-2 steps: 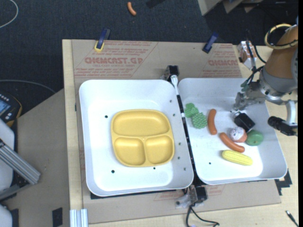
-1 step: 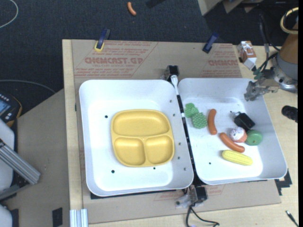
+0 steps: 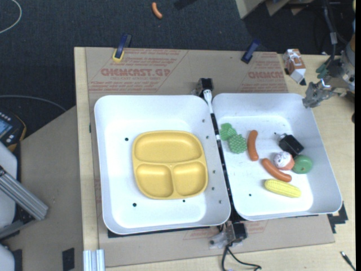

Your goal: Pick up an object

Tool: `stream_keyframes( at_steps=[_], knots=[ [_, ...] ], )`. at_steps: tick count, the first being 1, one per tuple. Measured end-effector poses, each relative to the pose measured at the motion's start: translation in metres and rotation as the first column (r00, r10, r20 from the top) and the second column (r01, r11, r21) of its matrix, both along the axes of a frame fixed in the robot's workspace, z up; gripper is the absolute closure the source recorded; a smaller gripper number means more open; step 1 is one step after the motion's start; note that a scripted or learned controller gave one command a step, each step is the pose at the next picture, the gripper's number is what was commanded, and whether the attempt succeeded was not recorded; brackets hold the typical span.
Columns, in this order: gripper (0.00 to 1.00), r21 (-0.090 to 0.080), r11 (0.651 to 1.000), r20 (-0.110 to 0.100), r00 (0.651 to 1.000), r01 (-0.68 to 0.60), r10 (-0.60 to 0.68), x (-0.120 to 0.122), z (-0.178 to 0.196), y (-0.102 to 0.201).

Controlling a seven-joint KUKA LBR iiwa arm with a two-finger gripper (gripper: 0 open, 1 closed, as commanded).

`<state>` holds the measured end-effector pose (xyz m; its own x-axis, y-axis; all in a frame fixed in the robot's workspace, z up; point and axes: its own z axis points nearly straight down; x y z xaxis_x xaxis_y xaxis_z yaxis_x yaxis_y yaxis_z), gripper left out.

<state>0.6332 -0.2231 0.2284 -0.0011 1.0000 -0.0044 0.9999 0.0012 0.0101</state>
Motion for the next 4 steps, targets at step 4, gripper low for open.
stream_keyframes(
  at_steps=[4],
  knots=[
    [1.0, 0.004, 1.0, -0.006, 1.0, -0.003, 0.003, 0.043, 0.001, 0.139]
  ],
)
